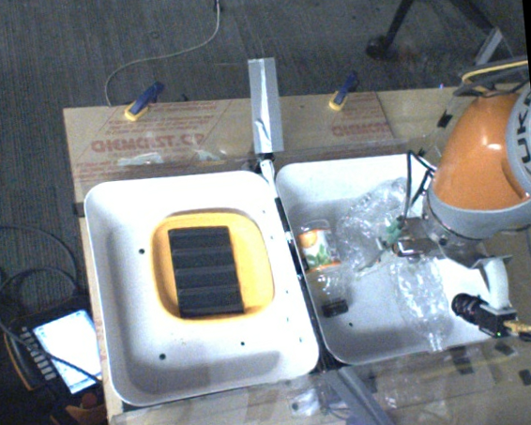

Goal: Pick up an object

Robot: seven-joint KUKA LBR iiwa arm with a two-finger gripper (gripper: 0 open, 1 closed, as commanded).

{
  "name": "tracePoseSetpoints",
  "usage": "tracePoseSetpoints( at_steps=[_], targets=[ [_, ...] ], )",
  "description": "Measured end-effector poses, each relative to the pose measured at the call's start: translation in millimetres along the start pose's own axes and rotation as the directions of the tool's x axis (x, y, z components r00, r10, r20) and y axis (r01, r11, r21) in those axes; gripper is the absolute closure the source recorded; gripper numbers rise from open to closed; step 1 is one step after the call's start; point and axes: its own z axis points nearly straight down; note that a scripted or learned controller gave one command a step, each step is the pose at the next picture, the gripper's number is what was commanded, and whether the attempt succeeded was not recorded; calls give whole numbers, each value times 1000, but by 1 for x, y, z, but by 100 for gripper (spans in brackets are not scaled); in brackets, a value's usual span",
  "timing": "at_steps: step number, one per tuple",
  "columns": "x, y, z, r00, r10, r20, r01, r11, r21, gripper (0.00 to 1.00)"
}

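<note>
My arm, grey with an orange band [477, 161], reaches over the right bin [373, 342] from the right. Its gripper [402, 240] hangs low above a heap of crumpled clear plastic wrap [372, 224] in the middle of that bin. A small orange, white and green packet [314, 247] lies by the bin's left wall. Below it sits a small black block [334, 307]. In the left bin [129, 353] lies a yellow tray with a black ribbed insert [210, 267].
More clear plastic [422, 299] trails toward the right bin's front. A metal divider post [265, 117] stands behind the seam between the bins. Two blue-and-yellow clamps [143, 101] [343, 90] hold the cardboard backing. A tablet [63, 346] lies on the floor at left.
</note>
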Motion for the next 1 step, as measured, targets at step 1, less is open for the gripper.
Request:
tracePoseSetpoints(
  at_steps=[1],
  targets=[
    [-36,39,44,999,40,-3,-40,999,0,0]
  ],
)
